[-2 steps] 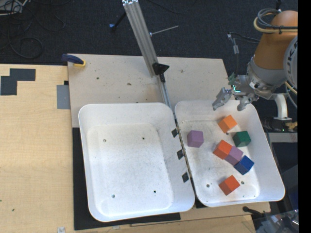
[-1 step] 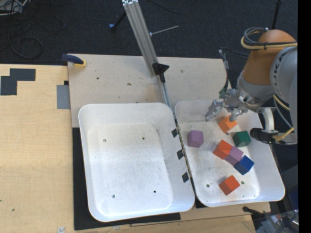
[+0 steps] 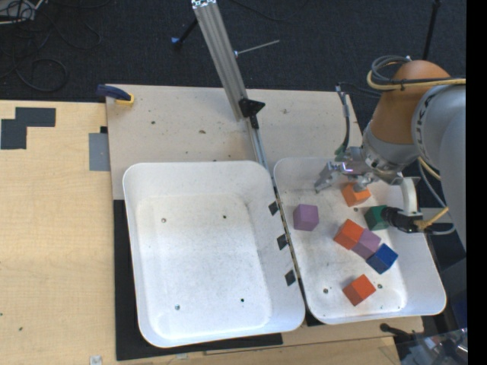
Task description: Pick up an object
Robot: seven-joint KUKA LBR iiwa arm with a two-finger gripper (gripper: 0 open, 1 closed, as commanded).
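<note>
Two bins sit side by side on the bench (image 3: 190, 124), the left bin (image 3: 152, 196) and the right bin (image 3: 422, 299) with their inner rims touching. An aluminium rail (image 3: 221, 48) slants from the far side of the bench down toward the seam between them.

All the blocks lie in the right bin. One cube (image 3: 306, 217) sits alone near its left wall. At the far end, under the gripper (image 3: 346, 172), lies another block (image 3: 354, 195). To its right, near the right rim, is a further block (image 3: 376, 217). In the middle (packed close, seemingly touching) three blocks run diagonally: one (image 3: 348, 233), the next (image 3: 368, 243), and the last (image 3: 383, 258) nearest the right. A single cube (image 3: 359, 289) lies apart at the near end.

A clamp (image 3: 116, 93) rests on the bench's far left corner.
</note>
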